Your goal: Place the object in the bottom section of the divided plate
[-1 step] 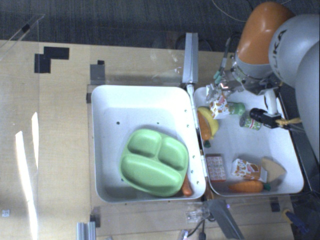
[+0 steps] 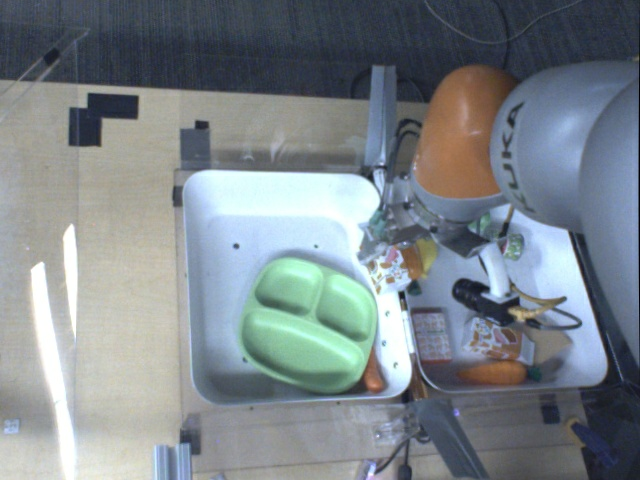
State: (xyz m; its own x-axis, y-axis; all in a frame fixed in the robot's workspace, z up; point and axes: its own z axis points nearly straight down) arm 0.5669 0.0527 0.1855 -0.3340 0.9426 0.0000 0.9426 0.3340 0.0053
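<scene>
- Green divided plate (image 2: 310, 324) lies in the left bin (image 2: 215, 268), sections bare.
- We see the gripper (image 2: 392, 243) over the bins' shared wall, a small printed packet (image 2: 390, 265) just under it; fingers' state we cannot tell.
- We judge: transport step; next, carry leftward over the plate's bottom section, then release.

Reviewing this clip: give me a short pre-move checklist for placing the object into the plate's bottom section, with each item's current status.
1. Green divided plate sits flat in the left bin: ok.
2. Plate's bottom section free of items: ok.
3. End effector is over the seam between bins, not yet above the plate: not ok.
4. Colourful packet lies right under the end effector; held: cannot tell.
5. Orange item at the plate's lower right edge, touching: cannot tell.
</scene>
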